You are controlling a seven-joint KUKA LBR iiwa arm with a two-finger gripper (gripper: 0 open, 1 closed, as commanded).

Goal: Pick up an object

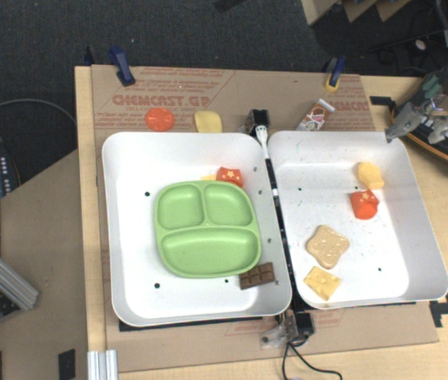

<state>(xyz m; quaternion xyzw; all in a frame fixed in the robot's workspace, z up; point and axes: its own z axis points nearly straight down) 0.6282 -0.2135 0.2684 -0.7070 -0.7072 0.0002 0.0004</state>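
White bins, two, side by side on the cardboard-covered worktop (97,212); claw (404,121) hangs off the far right corner of the right bin (414,236), outside its rim and over no object; whether it is apart or together cannot be told from this angle; nothing seen in it. Judgement: task at its start; no object lifted, every piece lying flat; approach, descent, grip and lift all left to do. Count, working outward from the claw. Right bin, four pieces: yellow chunk (370,173) nearest the claw; red piece (364,204) just beyond it, the two close or touching; tan toast-shaped piece (328,245) farther off; yellow wedge (321,282) beside the toast and farthest of the four. Left bin (125,236), well away from the claw: one green divided plate (206,229), three compartments, nothing in them; one red strawberry-like piece (229,176) at the plate's far rim, with a sliver of something yellow next to it, too hidden to name; one brown chocolate bar (256,276) at the plate's near rim. On the cardboard outside the bins: one small packet (314,118), one pale yellow piece (207,122), one orange disc (160,119); two blue clamps (121,66) on the board's far edge. Likeliest target by position: the yellow chunk.
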